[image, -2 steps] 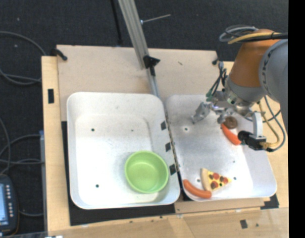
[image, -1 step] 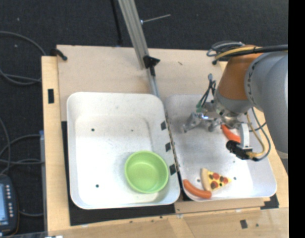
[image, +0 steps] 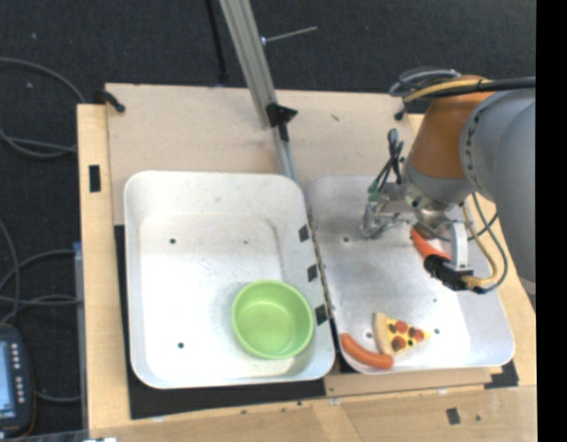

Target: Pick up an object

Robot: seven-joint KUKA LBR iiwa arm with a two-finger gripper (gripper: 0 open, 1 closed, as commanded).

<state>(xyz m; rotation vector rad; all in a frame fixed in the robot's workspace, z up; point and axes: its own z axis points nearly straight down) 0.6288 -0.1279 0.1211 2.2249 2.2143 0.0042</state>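
Note:
My gripper (image: 383,217) hangs low over the upper part of the right bin (image: 357,274), on the end of the grey arm with the orange band (image: 445,141). Just right of it an orange-red object (image: 423,241) pokes out, partly hidden under the wrist. At the near edge of the same bin lie a toy pizza slice (image: 398,332) and a red sausage (image: 364,352), well below the gripper. A green bowl (image: 272,318) sits upright in the left bin (image: 173,247), near its front right corner.
A slanted aluminium post (image: 251,53) rises behind the bins, its foot near the seam between them. Black cables (image: 463,274) loop from the wrist over the right bin's right side. The wooden bench edge (image: 95,247) frames the bins.

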